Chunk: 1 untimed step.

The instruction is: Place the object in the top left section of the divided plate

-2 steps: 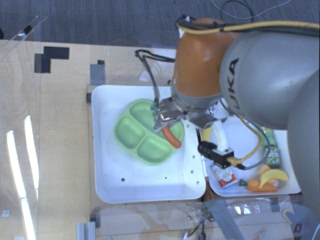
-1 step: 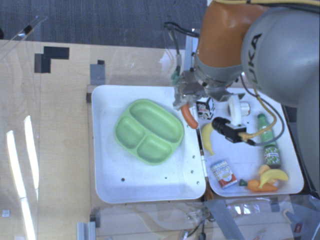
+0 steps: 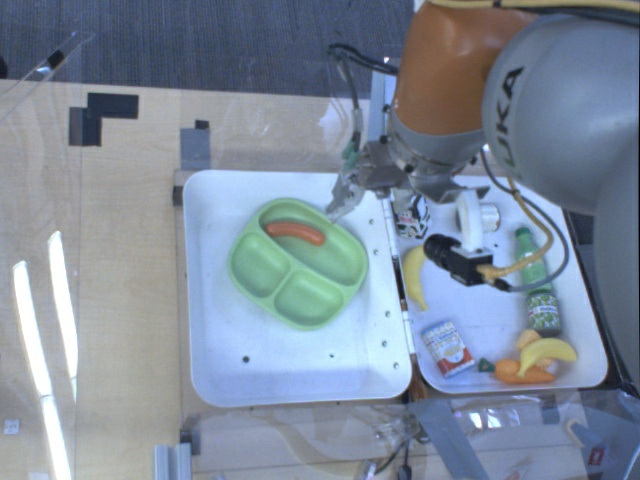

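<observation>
You see the green divided plate [image 3: 298,264] in the left bin [image 3: 215,348], the sausage [image 3: 295,233] lying in its top section, the hand [image 3: 341,201] just beside the plate's rim, its fingers slightly apart, holding nothing.

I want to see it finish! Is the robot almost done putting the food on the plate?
Looks nearly done. The sausage already lies in the far section of the green plate. The gripper hangs by the plate's rim with nothing seen between its fingers. What's left seems to be pulling the arm away.
</observation>
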### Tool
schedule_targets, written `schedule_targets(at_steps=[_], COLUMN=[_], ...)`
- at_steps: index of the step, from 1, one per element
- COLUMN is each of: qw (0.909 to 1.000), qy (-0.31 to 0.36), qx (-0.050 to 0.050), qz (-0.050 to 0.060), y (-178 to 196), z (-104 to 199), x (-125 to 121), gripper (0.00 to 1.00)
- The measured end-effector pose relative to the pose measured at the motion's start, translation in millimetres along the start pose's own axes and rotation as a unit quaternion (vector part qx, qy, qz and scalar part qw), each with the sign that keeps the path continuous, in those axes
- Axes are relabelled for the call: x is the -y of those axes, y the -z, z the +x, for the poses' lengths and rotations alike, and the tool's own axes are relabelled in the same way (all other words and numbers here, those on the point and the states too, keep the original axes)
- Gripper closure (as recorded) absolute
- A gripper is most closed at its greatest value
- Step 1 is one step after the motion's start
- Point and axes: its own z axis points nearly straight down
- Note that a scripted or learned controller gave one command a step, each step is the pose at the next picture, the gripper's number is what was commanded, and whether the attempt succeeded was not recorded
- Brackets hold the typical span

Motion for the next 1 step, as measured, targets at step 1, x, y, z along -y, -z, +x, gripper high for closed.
schedule_targets(at_steps=[1], qw=[1.0], qy=[0.007], qx=[0.001], qz=[-0.001], y=[9.5], z=[1.5], x=[-2.4], gripper=[1.0])
